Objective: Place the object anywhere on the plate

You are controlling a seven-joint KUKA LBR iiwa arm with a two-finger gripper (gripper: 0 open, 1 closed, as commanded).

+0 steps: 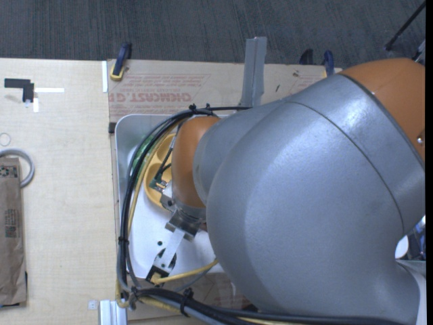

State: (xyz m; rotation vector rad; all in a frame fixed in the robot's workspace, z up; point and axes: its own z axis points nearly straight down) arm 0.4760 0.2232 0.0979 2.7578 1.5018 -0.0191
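Observation:
My grey arm covers most of the view, and its orange wrist band hangs low over the left bin. Under the wrist a curved yellow rim of the plate shows on the bin's left side. Only a dark edge of my gripper peeks out beside the wrist, right above the plate. The arm hides the object and the rest of the plate.
A bundle of black cables runs along the left bin's left wall. Printed cardboard with a blue clamp lies behind the bin. A brown paper bag lies on the bench at far left.

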